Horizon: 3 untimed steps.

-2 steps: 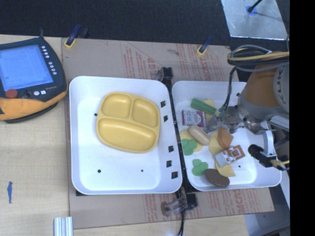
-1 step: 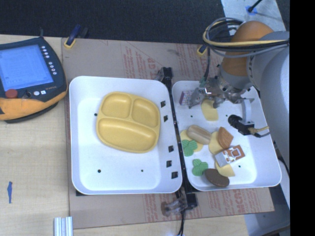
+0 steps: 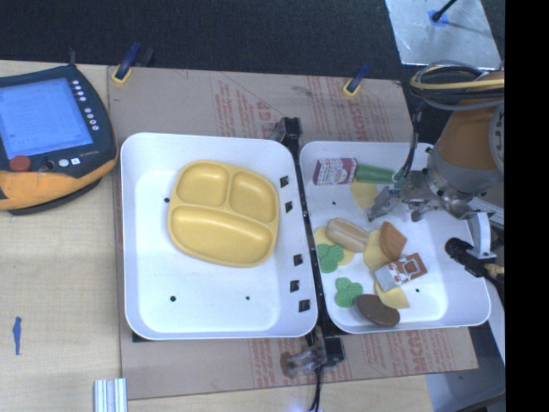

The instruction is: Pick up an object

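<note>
My gripper (image 3: 398,208) hangs over the upper middle of the right bin (image 3: 463,303), open, with nothing between its fingers. Just below it lie a brown bread slice (image 3: 393,239) and yellow pieces (image 3: 375,252). To their left is a tan hot dog bun (image 3: 346,233). A pink and white carton (image 3: 334,172) and a green item (image 3: 374,174) sit at the bin's far edge. Nearer the front are green leafy pieces (image 3: 328,257), a small white and brown box (image 3: 401,271) and a dark brown oval (image 3: 377,310).
The left bin (image 3: 150,303) holds a yellow divided plate (image 3: 225,213). A teach pendant (image 3: 51,136) rests on the bench at far left. Black clips (image 3: 299,269) line the seam between the bins. A black part (image 3: 467,256) reaches over the right bin's right edge.
</note>
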Motion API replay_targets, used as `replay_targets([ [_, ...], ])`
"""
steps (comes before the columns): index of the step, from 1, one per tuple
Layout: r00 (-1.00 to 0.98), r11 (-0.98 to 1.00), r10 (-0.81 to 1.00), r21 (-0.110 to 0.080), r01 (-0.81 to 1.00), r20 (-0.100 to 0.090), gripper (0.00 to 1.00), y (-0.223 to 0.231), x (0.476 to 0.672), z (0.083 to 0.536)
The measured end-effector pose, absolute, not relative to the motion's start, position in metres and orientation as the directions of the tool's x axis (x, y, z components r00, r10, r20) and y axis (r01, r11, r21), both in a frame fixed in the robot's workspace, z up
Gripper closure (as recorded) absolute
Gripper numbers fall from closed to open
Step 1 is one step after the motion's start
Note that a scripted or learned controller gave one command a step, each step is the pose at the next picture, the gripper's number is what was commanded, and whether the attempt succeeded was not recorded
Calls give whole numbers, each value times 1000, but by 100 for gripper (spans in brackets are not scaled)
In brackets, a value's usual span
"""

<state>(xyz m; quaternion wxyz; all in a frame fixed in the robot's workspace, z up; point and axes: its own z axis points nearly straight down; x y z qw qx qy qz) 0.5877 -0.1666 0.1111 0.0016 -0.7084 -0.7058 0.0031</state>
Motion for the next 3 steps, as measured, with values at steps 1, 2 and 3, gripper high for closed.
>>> replay_targets([
  [1, -1, 1, 1000, -10, 1000, 1, 0, -173, 536, 90],
  [2, -3, 3, 1000, -4, 1000, -1, 100, -174, 539, 103],
  [3, -13, 13, 1000, 2, 1000, 1, 100, -97, 578, 92],
])
